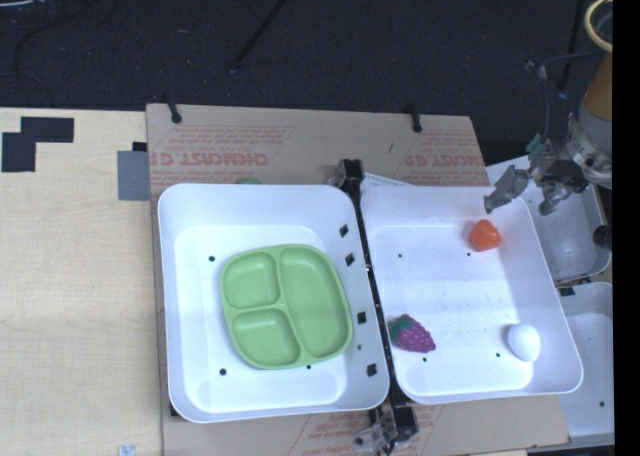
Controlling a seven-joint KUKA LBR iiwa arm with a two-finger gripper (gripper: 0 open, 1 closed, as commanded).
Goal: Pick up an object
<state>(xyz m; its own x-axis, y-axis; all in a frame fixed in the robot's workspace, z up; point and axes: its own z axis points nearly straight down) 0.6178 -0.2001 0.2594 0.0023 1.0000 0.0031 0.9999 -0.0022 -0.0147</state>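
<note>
The gripper [528,192] hangs at the far right corner of the right bin [440,206], fingers spread apart with nothing between them. The orange ball [484,235] lies just below and left of the fingers, nearest of the three. The egg [522,341] and grapes [411,333] sit well beyond the ball, towards the near edge.

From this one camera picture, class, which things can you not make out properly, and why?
- Arm: cut off by the right edge of the camera view.
- Gripper: too small and dim to read its state.
- Purple toy: too small to name surely; maybe grapes.
- Green blob: mostly hidden behind the left bin's far rim.
</note>
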